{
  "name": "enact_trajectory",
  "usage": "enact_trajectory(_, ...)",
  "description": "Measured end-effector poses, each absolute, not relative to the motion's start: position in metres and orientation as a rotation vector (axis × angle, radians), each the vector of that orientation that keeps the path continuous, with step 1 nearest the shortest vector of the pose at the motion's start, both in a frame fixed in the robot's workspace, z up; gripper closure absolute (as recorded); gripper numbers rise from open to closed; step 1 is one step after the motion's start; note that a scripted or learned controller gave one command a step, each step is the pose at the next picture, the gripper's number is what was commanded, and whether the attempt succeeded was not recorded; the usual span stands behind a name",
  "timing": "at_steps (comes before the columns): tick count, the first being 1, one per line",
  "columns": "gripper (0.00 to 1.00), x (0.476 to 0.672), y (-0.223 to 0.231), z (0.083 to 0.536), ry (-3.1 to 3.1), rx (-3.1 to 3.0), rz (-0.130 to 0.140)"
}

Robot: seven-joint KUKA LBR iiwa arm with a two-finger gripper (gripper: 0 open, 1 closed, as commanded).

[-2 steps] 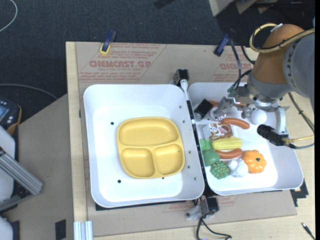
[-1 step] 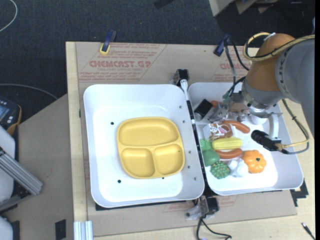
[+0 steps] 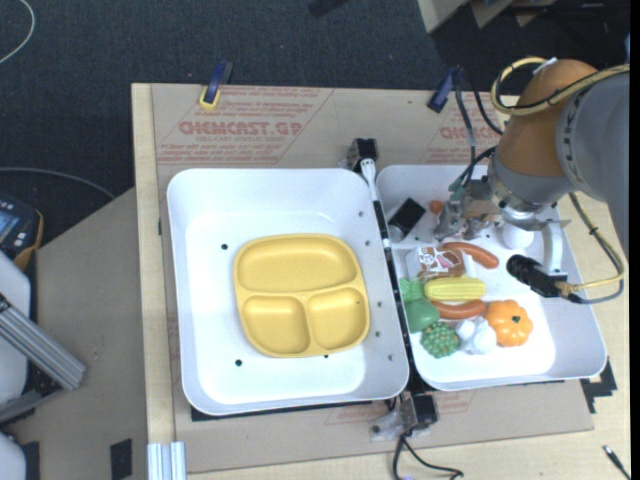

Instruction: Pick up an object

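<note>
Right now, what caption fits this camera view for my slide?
Robot pincer hovers over toy food in the right bin; yellow tray sits in the left bin.

High slanted view over both bins (image 3: pixel 190 268)

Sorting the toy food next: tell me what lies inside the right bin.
The right bin holds corn, two sausages, a pumpkin and broccoli. The gripper covers anything beneath it.
</note>
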State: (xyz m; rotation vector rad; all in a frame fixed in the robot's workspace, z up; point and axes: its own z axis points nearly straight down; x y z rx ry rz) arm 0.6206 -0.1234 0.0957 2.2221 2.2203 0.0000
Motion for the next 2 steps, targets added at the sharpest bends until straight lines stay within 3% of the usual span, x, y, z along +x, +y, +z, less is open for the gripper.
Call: enact_trajectory(2, 1.0, 0.628, -0.126, 0.186, 2.219, 2.216, 0.005)
